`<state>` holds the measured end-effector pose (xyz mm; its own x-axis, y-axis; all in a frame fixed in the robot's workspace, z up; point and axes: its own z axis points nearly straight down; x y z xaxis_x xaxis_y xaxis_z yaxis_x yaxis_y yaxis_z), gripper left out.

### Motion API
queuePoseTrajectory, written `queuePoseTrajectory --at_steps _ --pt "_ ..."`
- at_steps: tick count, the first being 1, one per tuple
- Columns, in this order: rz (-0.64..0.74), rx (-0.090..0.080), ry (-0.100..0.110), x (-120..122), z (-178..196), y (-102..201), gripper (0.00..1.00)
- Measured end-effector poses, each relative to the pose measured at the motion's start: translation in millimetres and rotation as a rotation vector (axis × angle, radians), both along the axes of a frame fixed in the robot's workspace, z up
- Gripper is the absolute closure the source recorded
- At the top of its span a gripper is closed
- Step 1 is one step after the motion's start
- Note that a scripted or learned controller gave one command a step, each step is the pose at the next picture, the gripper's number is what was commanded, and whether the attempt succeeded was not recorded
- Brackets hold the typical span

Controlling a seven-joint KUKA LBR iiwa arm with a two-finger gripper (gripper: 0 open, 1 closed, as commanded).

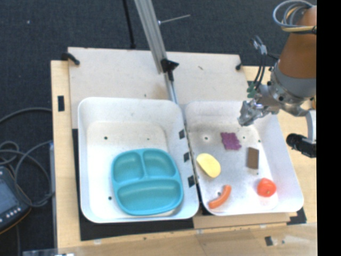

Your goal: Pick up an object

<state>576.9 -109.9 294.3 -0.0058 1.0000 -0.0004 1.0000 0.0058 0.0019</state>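
Note:
In the right bin (pixel 277 193) lie a purple piece (pixel 230 141), a brown block (pixel 252 158), a yellow lemon-like object (pixel 209 165), a red tomato-like ball (pixel 266 188) and an orange carrot-like stick (pixel 220 196). My gripper (pixel 248 114) hangs over the bin's far right part, up and to the right of the purple piece, clear of every object. Nothing is seen between its tips.
The left bin (pixel 90 143) holds a blue divided plate (pixel 146 181). A slanted metal pole (pixel 152 28) rises behind the bins. The arm's grey and orange body (pixel 295 52) fills the upper right. Cables lie on the floor at left.

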Motion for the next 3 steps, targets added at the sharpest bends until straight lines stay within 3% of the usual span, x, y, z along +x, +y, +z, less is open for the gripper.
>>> queuePoseTrajectory --at_steps 3 --pt "0.001 0.002 0.002 -38.4 -37.5 161.9 1.0"
